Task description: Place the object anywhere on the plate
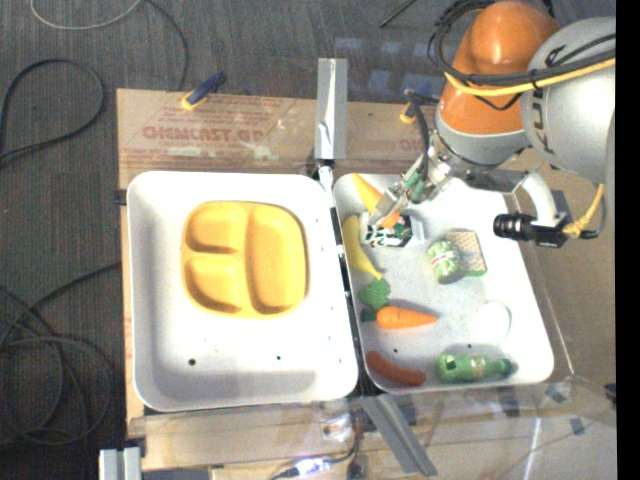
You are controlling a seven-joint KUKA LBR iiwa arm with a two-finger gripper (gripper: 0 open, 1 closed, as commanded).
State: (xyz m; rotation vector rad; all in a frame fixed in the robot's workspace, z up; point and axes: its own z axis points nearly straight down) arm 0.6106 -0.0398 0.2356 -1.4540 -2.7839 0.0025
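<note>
Upper right of centre, the gripper [398,211] hangs over the right bin [530,318]; finger state I cannot tell. Toy banana [356,246] and carrot [406,318] lie there; yellow plate [245,258] bare, nothing placed yet

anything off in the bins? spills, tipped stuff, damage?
Nothing spilled or visibly damaged. The yellow plate sits flat in the left bin, slightly turned. The green bottle lies on its side in the right bin, as loose as the carrot and banana. The hand is low at that bin's top edge.
</note>
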